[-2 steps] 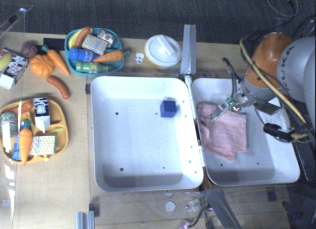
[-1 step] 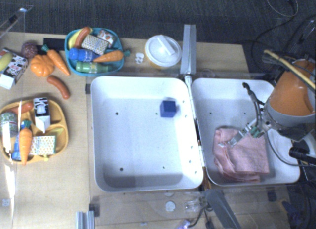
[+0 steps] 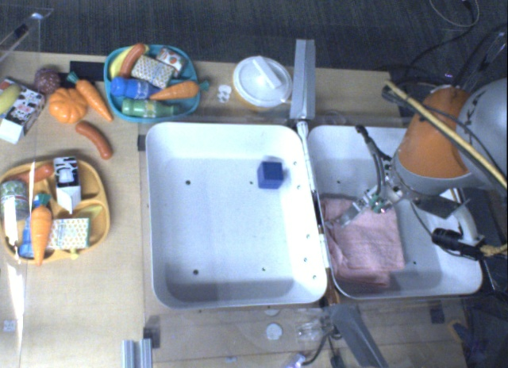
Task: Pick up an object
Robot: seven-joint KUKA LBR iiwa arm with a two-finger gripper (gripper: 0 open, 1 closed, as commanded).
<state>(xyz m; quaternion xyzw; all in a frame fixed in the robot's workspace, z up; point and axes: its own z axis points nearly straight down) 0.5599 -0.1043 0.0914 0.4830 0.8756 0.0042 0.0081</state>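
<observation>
Two shallow white bins are sitting side by side on the tabletop (image 3: 119, 224). In the left bin (image 3: 230, 279) a small blue cube (image 3: 271, 174) is lying alone on the floor of the bin, toward its upper right part, near the divider between the bins and well apart from the arm. In the right bin (image 3: 444, 271) a pink cloth (image 3: 367, 243) is lying crumpled against the left wall, covering the lower left part of the floor. The grey arm with its orange band (image 3: 432, 140) is reaching in from the right, and the gripper (image 3: 373, 200) is hanging low over the upper edge of the pink cloth, at or just above the fabric; whether it is touching cannot be told, and how far it is open cannot be told either, as the metal parts are blurring together there. Outside the bins, a white lidded container (image 3: 262, 81) is standing just behind the left bin. A blue bowl of toy food (image 3: 152, 82) is sitting at the upper left, with a toy pumpkin (image 3: 66, 105), a toy carrot (image 3: 95, 99) and a toy sausage (image 3: 95, 139) lying loose beside it. A yellow tray of toy food (image 3: 51, 212) is resting at the far left of the tabletop.
</observation>
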